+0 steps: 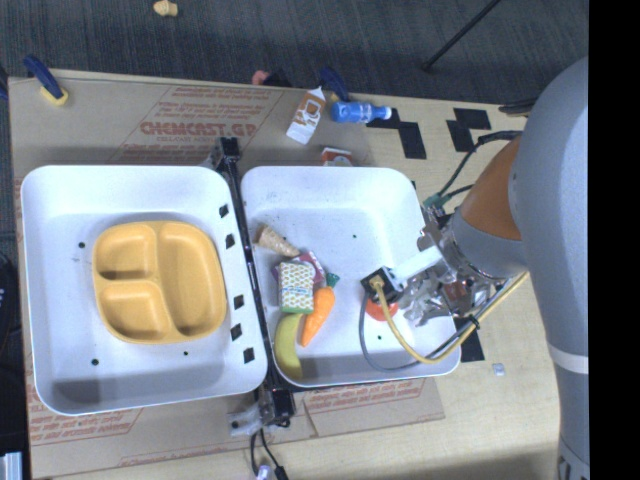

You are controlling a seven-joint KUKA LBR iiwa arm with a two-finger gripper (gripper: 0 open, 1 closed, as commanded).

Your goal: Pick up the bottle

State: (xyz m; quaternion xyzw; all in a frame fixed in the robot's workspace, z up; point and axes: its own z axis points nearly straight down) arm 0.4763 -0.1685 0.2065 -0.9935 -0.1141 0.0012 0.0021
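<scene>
A small blue bottle (356,113) lies on its side on the bench behind the right bin (330,190), outside both bins. My gripper (432,303) hangs low over the right bin's front right corner, far from the bottle. A small red-orange thing (377,311) peeks out just left of the gripper, partly hidden by it. Nothing shows as held.
The right bin holds a pale cone-shaped piece (273,238), a green checkered packet (297,287), a carrot (319,315) and a banana (287,347) along its left side. The left bin (50,218) holds a yellow divided plate (158,280). A small carton (306,116) lies by the bottle.
</scene>
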